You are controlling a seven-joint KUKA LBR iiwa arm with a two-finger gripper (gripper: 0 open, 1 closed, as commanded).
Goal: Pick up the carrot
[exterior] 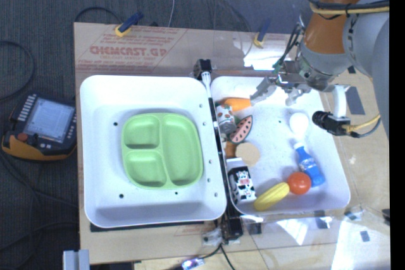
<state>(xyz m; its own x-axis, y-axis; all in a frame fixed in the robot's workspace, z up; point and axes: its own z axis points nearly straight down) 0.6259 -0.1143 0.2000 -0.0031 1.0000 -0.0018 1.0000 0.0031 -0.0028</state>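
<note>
Green tray (161,150), banana (271,195), tomato (300,183)

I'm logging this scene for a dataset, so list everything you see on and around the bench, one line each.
carrot: 1, orange, right bin's top-left corner
watermelon slice: 1, red, right bin, left side
cookie: 1, tan, right bin, middle left
milk carton: 1, black and white, right bin, lower left
banana: 1, yellow, right bin, bottom
tomato: 1, red, beside the banana
bottle: 1, blue, right bin, right side
egg: 1, white, above the bottle
divided plate: 1, green, left bin
bins: 2, white, side by side
teach pendant: 1, orange and black, floor at left
gripper: 1, grey, over right bin's top, right of the carrot
</note>
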